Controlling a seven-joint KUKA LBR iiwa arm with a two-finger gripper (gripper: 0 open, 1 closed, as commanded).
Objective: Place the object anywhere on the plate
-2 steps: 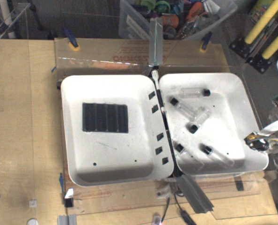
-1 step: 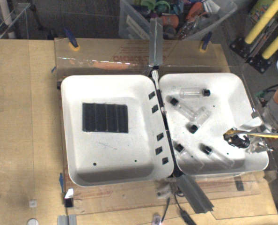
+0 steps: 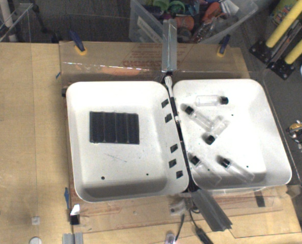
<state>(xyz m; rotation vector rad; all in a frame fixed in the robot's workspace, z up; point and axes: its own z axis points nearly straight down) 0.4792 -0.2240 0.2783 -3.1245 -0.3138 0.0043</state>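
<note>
Two white bins point(image 3: 80, 136) are set side by side. One black ribbed plate point(image 3: 114, 127) is seen in the left bin. Right of the plate, in the other bin, five clear vials point(image 3: 210, 100) with black caps are counted, scattered loosely.

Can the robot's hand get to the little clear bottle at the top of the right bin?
Probably yes. The clear bottle lies in the open in the right bin, with nothing on top of it.
</note>
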